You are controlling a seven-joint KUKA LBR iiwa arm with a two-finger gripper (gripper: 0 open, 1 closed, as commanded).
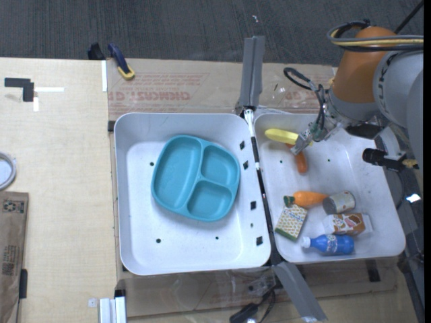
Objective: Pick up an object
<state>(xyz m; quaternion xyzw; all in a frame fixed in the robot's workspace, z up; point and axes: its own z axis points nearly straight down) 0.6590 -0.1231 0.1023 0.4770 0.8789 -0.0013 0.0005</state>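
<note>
Orange plastic carrot (301,161) lies in right bin (377,247), top end just under gripper (306,138), beside banana (281,136). Prob. light, stiff, slick; grab across its middle. Can't tell jaw state.

A pale wooden bench (54,153) meets dark grey carpet (168,12), with brown cardboard (182,86) behind the bins.
</note>
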